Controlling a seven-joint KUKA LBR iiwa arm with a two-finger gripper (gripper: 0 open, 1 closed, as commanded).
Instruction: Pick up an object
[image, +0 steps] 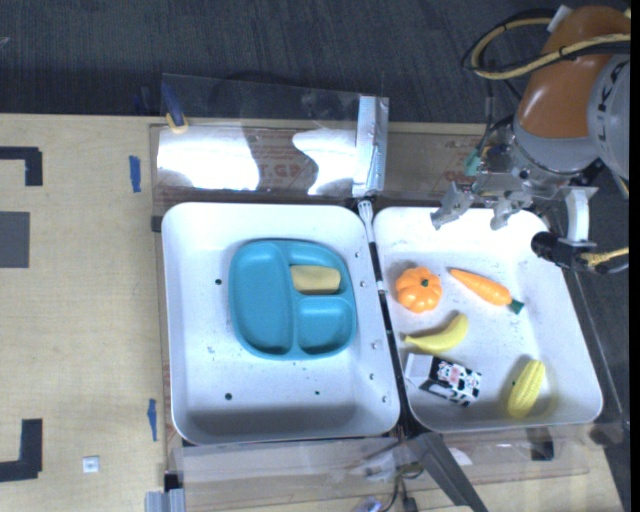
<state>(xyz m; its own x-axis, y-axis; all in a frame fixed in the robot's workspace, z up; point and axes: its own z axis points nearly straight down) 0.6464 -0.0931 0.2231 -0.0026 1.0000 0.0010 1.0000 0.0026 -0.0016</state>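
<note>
Claw spread and holding nothing, above the far edge of the right white plastic bin (575, 400).

We see the grey two-finger claw (480, 212) released; just below it lie the small round orange pumpkin (418, 288) and the long orange carrot (482, 287). We judge the smooth, round pumpkin could slip or roll from the 2 fingers if the claw closes off-centre.

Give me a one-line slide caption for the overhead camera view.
Open gripper hovers over the right bin holding pumpkin, carrot and banana; blue tray sits in the left bin.
</note>
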